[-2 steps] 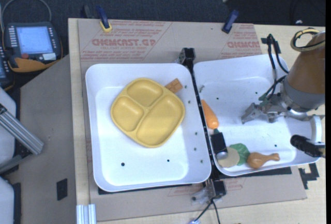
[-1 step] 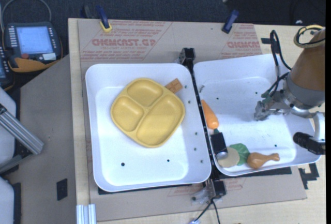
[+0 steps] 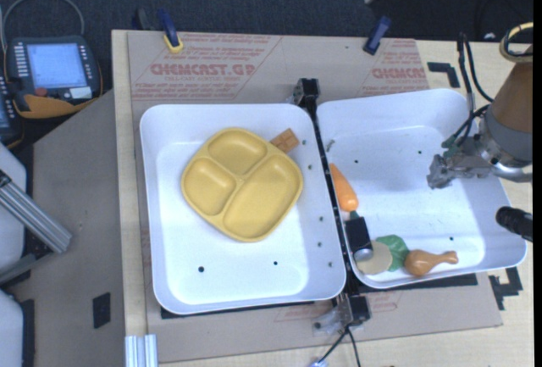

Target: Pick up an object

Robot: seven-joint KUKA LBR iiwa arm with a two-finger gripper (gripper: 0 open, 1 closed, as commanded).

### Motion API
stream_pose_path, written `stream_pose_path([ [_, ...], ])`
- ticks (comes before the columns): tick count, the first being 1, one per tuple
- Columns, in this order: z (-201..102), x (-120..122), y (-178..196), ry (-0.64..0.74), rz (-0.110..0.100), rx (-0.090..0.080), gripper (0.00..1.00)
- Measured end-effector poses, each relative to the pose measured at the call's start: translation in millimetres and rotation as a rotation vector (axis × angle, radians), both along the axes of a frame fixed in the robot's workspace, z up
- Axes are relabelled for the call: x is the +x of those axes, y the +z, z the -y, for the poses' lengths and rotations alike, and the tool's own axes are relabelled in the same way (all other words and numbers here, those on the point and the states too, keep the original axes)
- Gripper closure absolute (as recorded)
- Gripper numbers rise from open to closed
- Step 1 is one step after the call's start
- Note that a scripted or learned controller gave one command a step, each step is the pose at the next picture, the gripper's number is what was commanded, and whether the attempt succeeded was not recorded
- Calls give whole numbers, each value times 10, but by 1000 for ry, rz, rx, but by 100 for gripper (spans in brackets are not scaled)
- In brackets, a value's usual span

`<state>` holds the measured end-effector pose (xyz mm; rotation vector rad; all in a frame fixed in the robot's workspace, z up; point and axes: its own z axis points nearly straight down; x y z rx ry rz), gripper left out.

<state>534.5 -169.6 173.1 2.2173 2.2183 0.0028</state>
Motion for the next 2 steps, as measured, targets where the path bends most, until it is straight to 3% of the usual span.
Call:
stream_pose_path([
  [1, 15, 63, 631, 1, 2, 0, 100],
  [2, 18, 73, 948, 1, 0, 0, 100],
])
